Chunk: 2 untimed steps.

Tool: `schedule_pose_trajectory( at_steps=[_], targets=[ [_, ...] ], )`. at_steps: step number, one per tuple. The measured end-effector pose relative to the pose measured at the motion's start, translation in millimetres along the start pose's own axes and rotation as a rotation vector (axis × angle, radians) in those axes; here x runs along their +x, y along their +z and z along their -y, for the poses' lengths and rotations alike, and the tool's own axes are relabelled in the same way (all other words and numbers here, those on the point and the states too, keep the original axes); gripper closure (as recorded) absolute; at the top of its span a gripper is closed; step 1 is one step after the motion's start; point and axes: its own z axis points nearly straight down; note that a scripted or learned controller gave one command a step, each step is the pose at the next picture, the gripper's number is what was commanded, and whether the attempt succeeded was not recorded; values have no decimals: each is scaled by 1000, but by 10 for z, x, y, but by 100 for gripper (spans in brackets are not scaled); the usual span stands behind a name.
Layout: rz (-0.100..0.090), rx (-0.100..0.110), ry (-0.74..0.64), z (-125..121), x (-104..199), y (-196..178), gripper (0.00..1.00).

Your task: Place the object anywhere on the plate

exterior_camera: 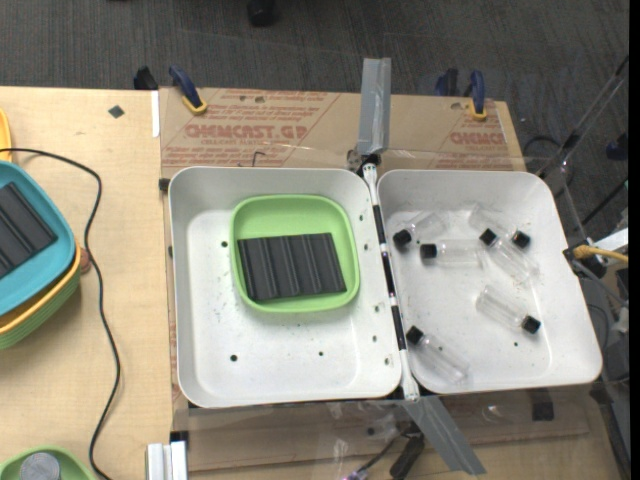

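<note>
Where the pale wooden bench [110, 268] carries a sheet of printed cardboard [260, 128], the two white bins sit side by side on it, touching along their inner edges. The left bin [200, 348] holds a green square plate [293, 211] toward its back half, and a dark ribbed pad [292, 266] lies flat on the plate, covering most of its floor. The right bin [560, 338] holds the clear vials with black caps, scattered and lying on their sides: one near the middle [455, 255], one toward the right [505, 310], one at the front left [435, 356]. All are well apart from the plate. A thin black cable [100, 298] crosses the bench at left.
</note>
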Motion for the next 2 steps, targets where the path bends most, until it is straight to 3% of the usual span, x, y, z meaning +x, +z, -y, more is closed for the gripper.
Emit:
schedule_pose_trajectory(
  at_steps=[2],
  targets=[
    [-1, 0, 0, 0, 1, -26, 0]
  ],
)
